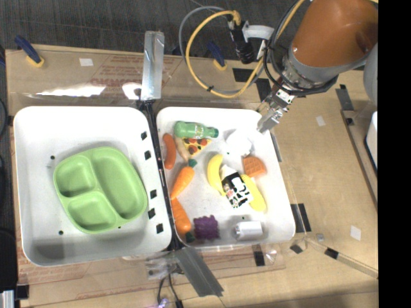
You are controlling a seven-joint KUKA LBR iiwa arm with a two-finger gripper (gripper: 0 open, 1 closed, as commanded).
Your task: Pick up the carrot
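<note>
- 1 gripper (272,112) over right bin (282,191) rim at 1 o'clock; fingers slightly apart, holding nothing.
- 1 carrot (183,180) in that bin, 9 o'clock side.
- 1 banana (214,171), 1 green plate (99,189) in left bin (32,133).

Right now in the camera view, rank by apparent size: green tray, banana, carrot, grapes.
1. green tray, largest by far
2. banana, though a bottle hides its middle
3. carrot, slightly shorter and thinner than the banana
4. grapes, smallest
</note>
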